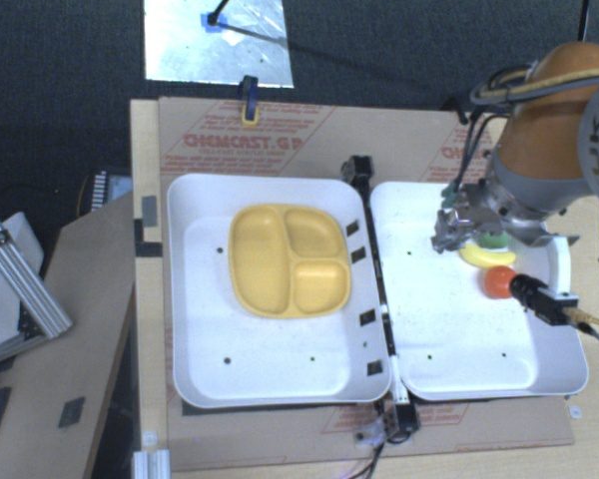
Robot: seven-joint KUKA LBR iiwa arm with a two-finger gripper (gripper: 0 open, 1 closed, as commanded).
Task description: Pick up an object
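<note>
We saw a small yellow banana (487, 256) in the right bin (459, 367), lying roughly left to right, with a green thing (494, 238) just behind it and an orange ball (497, 281) just in front. The arm (554, 138) came in from the right, bent over the bin, gripper (451, 230) low beside the banana's left end. Couldn't tell how its jaws stood. A yellow tray (288, 259) sat in the left bin (210, 367).

Red lettering, seemingly "CHEMCAST GP", is printed on the brown protective sheet (280, 133) beneath the bins; a second imprint near the right corner cannot be read.
</note>
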